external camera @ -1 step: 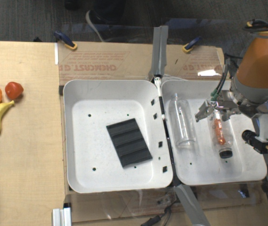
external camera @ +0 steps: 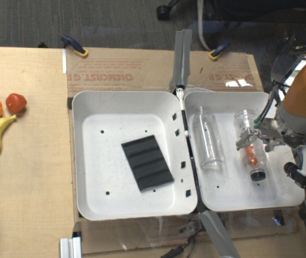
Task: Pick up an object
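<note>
While the fingers' state is unclear, the left bin (external camera: 88,144) holds a black block (external camera: 147,163), the right bin (external camera: 222,195) two bottles (external camera: 209,141).

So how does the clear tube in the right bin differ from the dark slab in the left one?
The clear tube is see-through and rounded; the dark slab is opaque black, flat and ribbed. The tube lies nearly straight along its bin; the slab sits at a slant. Both lie loose on white bin floors.

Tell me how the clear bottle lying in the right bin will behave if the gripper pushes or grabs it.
The clear bottle lies on its side and looks round, so it will probably roll when nudged. Its see-through plastic looks smooth, so it is likely slippery. It seems to be empty, so probably light.
</note>
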Controlling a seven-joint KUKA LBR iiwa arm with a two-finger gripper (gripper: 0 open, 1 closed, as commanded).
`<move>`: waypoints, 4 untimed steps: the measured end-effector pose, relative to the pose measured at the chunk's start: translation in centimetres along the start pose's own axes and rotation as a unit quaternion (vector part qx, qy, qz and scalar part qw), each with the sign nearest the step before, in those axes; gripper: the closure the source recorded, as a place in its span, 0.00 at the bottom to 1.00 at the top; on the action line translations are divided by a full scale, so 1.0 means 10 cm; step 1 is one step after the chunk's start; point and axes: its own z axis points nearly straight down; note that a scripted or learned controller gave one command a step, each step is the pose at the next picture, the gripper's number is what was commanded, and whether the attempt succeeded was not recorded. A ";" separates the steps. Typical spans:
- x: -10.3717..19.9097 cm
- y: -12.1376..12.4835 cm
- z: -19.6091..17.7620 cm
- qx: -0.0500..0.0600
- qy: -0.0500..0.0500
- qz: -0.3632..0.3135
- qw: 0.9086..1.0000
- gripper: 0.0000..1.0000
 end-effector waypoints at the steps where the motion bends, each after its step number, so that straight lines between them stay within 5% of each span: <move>1: -0.10 0.05 0.43 0.000 0.000 -0.010 1.000 0.00; 2: -0.11 0.04 0.34 0.000 0.000 -0.008 1.000 1.00; 3: 0.06 -0.27 0.40 -0.003 0.000 -0.059 0.998 1.00; 4: 0.37 -0.12 0.40 -0.004 0.000 0.035 0.999 1.00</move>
